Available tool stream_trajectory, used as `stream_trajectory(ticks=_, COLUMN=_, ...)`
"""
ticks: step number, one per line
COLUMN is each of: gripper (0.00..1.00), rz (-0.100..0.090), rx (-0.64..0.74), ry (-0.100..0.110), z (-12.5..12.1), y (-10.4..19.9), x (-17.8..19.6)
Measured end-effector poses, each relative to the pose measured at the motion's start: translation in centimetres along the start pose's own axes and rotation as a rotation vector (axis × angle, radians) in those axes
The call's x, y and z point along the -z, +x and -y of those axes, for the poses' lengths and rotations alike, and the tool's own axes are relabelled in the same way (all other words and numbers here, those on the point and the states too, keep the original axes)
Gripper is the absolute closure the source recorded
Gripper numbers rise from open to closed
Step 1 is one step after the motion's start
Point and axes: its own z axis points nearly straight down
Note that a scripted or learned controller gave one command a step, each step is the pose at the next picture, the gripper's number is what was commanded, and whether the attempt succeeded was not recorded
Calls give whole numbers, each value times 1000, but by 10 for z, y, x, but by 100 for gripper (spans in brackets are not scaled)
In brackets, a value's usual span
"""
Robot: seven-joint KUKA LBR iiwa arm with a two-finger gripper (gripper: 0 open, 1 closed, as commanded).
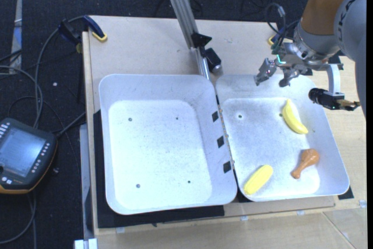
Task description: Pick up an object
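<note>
Over the far edge of the right bin [332, 143] hangs the end effector [275, 74], fingers spread w/ nothing between them. Just near-right of it lies a banana [294, 117]. Nearer: an orange-brown drumstick toy [306, 162] & a yellow corn-like piece [258, 179]. Left bin [111, 125] sits alongside on the desk [145, 44].

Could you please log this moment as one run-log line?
gripper: open, above right bin's far edge | holding: nothing | in bin: banana, drumstick, corn cob
</note>
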Motion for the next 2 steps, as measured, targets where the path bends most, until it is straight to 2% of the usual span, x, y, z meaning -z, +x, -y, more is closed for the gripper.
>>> stream_trajectory(ticks=1, gripper=0, rz=0, rx=0, ry=0, z=0, y=0, x=0)
stream_trajectory(ticks=2, gripper=0, rz=-1, rx=0, ry=5, z=4, y=4, x=-63)
